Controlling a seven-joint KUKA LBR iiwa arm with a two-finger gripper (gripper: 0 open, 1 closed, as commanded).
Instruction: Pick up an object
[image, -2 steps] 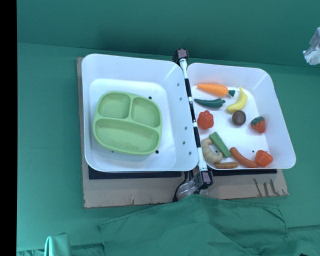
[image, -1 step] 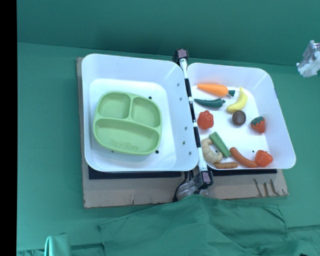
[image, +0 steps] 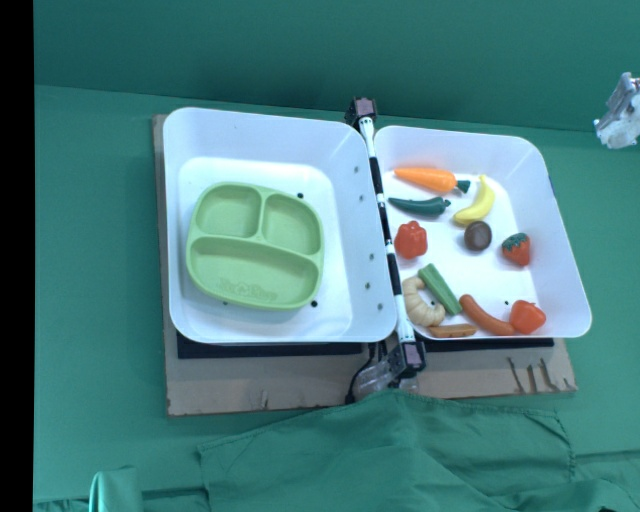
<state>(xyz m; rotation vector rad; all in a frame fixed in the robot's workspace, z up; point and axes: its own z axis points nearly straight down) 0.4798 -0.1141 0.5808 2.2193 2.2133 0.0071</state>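
White plastic, two shallow bins side by side on a cardboard base (image: 250, 395) over green cloth (image: 400, 450). Left bin (image: 200, 135) holding a light green divided plate (image: 255, 245); faint embossed marking in its long lower compartment, too small to read. No other legible writing found. Right bin (image: 560, 290) holding the toy foods: carrot (image: 428, 179) at the top, long axis roughly left to right, green end toward the right; green chilli (image: 420, 206) just below, lying nearly parallel; banana (image: 477, 201) curved, running from upper right to lower left, close to the carrot's green end; red pepper (image: 410, 240) near the left wall; brown round piece (image: 477, 236) mid-bin; strawberry (image: 516, 249) to its right. Lower cluster crowded: green stick (image: 438, 288) slanting down to the right, touching a pale curled piece (image: 421, 303); red sausage (image: 486, 315) slanting likewise, beside a tomato (image: 527, 316); small orange-brown piece (image: 452, 330) against the lower wall. Open floor along the right wall and in the bin's upper right corner. Divider bar (image: 385, 240) between the bins. Gripper (image: 622, 110) at the upper right edge of view, outside the bins, well apart from all items, holding nothing visible; open or closed, cannot tell.
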